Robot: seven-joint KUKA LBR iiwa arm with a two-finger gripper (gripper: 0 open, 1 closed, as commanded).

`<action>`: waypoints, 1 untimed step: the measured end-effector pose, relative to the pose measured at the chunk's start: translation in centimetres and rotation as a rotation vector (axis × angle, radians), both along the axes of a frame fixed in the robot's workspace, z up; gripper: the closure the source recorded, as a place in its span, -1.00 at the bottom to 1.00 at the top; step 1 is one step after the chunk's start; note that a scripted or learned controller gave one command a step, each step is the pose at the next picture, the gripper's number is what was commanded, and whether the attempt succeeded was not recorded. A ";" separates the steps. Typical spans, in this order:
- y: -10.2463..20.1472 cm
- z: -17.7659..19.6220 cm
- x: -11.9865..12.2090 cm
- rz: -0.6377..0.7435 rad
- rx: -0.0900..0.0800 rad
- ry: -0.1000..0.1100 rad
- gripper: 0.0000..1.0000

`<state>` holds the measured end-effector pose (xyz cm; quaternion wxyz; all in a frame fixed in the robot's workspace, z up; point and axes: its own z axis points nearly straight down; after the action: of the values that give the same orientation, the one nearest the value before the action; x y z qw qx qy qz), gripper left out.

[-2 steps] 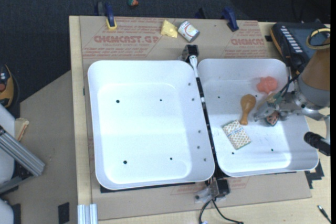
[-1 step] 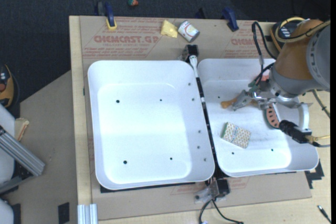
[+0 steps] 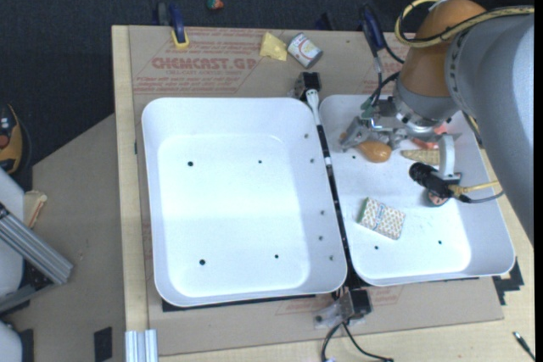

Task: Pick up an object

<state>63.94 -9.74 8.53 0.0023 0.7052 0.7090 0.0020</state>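
The grey arm's gripper [image 3: 366,134] sits low in the right shallow white bin [image 3: 475,254], at its 11 o'clock corner. Fingers' state: cannot tell. A rounded orange-brown object [image 3: 375,152] lies just beside it. A patterned square packet [image 3: 383,218] lies toward 6 o'clock, apart.

Two bins sit side by side on the bench [image 3: 127,182] — the right bin [image 3: 475,250] holds a patterned packet [image 3: 383,219], with an egg-shaped piece [image 3: 374,152] behind it.
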 end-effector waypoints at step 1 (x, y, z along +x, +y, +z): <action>-0.3 1.0 -0.3 -0.003 -0.001 0.004 1.00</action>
<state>63.69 -10.06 9.52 0.0014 0.7063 0.7079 0.0002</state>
